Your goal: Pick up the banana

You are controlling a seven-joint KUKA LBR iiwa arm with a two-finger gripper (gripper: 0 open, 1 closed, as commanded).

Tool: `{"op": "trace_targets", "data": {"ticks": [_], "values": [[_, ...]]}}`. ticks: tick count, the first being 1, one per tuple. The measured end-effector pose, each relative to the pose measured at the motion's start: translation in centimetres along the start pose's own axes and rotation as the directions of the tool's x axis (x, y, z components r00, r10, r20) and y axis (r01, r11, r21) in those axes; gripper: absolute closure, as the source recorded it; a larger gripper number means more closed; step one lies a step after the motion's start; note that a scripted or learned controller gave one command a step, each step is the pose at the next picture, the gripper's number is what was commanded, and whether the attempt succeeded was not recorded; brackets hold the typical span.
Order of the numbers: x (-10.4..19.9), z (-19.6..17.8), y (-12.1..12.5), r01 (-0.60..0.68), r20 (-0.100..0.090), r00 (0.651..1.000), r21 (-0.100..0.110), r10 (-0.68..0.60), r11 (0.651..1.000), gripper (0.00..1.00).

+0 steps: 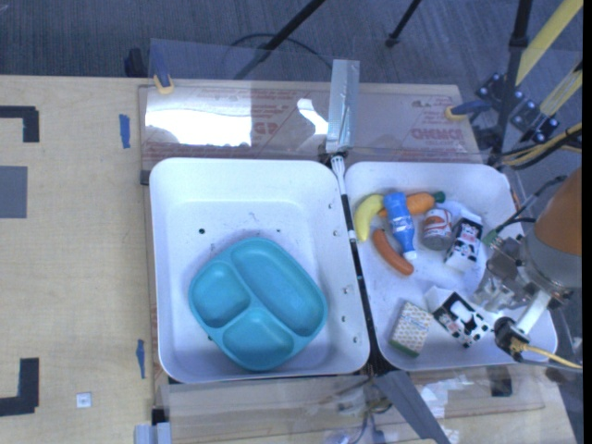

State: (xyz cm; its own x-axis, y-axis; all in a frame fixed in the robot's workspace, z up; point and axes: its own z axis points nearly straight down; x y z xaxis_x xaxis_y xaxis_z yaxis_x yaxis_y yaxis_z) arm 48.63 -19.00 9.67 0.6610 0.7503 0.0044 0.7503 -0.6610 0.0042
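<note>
Pincer [495, 296]: at the right side of the right bin, low over its floor; finger state cannot be told, tips lost against metal parts and clutter.
Arm [555, 239]: grey, enters from the right edge; orange band partly visible at the frame edge above the wrist.
Nearest item: black-and-white patterned object [461, 318], just left of and below the pincer, lying on the bin floor; contact with the pincer cannot be judged.
Second patterned item: small black-and-white carton [465, 239], above the pincer, beside a silver can [437, 229].
Sponge block [413, 328]: speckled tan with a green edge, near the front wall of the right bin, left of the patterned object.
Banana [367, 216]: yellow, in the upper left part of the right bin, close to the divider wall; well apart from the pincer.
Banana long axis: runs roughly top to bottom of the view, slightly curved; upper end bends right toward the blue bottle, lower end points to the front.
Banana neighbours: blue bottle [400, 224] just to its right, possibly touching; orange carrot [393, 252] below, slanting down to the right; a second orange piece [421, 202] by the bottle top.
Right bin [499, 183]: white, shallow, holds all loose items.
Left bin [185, 192]: white, holds a teal divided plate [258, 302] with three compartments.
Bench [65, 248]: pale wood, blue tape marks.
</note>
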Motion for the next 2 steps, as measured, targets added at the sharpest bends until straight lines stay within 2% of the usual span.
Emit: {"op": "trace_targets", "data": {"ticks": [1,2], "values": [[0.8,-8.9,-1.5,-0.173,0.007,0.985,0.005,0.173,0.985,1.0],[11.3,-13.1,-6.3,-0.268,0.007,0.963,0.005,0.268,0.963,1.0]]}}
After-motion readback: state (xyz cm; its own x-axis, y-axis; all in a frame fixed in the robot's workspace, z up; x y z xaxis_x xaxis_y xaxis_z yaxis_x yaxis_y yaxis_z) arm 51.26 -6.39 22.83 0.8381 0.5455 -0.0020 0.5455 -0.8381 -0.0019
